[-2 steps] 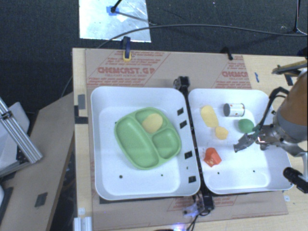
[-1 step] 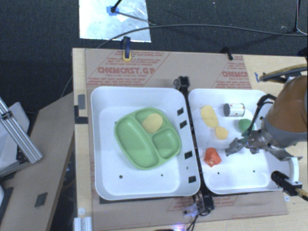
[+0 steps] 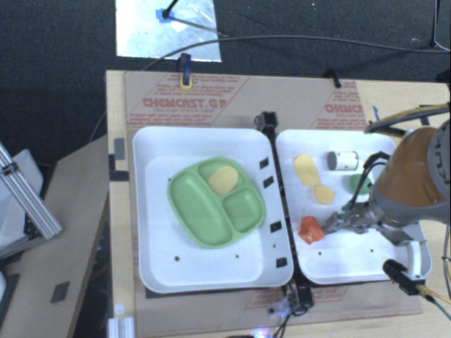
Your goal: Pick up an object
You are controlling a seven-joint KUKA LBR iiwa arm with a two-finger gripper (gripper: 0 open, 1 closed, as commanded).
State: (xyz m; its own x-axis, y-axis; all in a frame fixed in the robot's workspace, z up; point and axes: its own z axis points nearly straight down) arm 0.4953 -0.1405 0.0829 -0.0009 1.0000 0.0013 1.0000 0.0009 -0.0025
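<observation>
Left bin (image 3: 151,259): holds a green divided tray (image 3: 211,203), three compartments, set at a slant. A pale yellow rounded piece (image 3: 224,179) lies in the tray's upper compartment. All of this sits well to the left of the gripper, across the black divider between the bins.

Right bin (image 3: 338,266): the gripper (image 3: 330,223) is low over the bin floor, its tip pointing left toward the divider.

Orange-red object (image 3: 309,229): small, chunky, irregular outline, brighter orange at its top edge. It rests on the bin floor touching or just off the gripper's tip, on the left of it. Too compact and blurred to give a clear long axis or a facing; it reads as about as wide as tall. Cannot tell whether it lies between the fingers or only beside them.

Above the gripper, apart from it: a pale yellow elongated piece (image 3: 306,169), long axis running up-down with a slight lean, and below it a smaller yellow piece (image 3: 324,194), near the gripper's upper side.

Farther up and right of the tip: a white cylinder (image 3: 344,160) lying on its side, axis left-right, darker end facing left. A green object (image 3: 358,183) just beside the arm, partly hidden by it.

Arm (image 3: 416,178): orange band and grey wrist cover the bin's right part.
</observation>
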